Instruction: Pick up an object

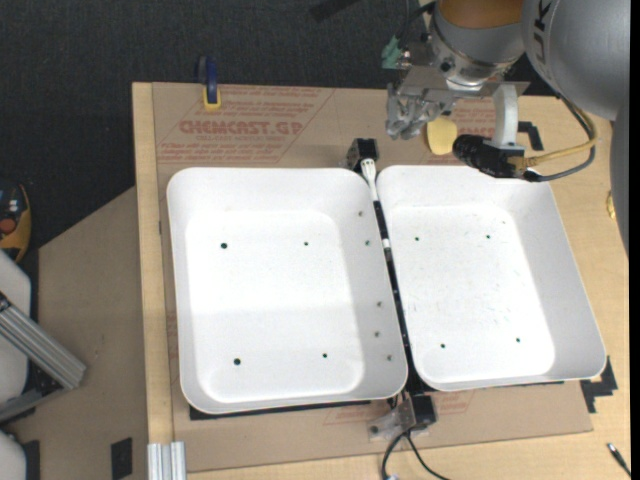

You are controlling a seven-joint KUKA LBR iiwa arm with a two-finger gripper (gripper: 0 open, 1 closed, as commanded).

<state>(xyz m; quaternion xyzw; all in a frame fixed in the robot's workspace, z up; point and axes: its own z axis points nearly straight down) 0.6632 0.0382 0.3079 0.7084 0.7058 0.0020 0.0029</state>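
A blue clamp (208, 80) sits on the table (260, 118), far left of the right bin (570, 298) and beyond it. The left bin (270, 298) touches the right bin's left side. The tool (408, 120) hangs just beyond the right bin's far left corner; I cannot tell whether it is spread or pressed together. A pale yellow lump (440, 134) shows just beside the tool, above the table past the right bin's far rim.

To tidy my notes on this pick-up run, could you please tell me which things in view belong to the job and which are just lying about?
Belongs to the job: claw; pale yellow lump beside it, gripped or not I cannot tell; left bin; right bin.
Just lying about: blue-and-yellow clamp; printed cardboard sheet; aluminium rail.
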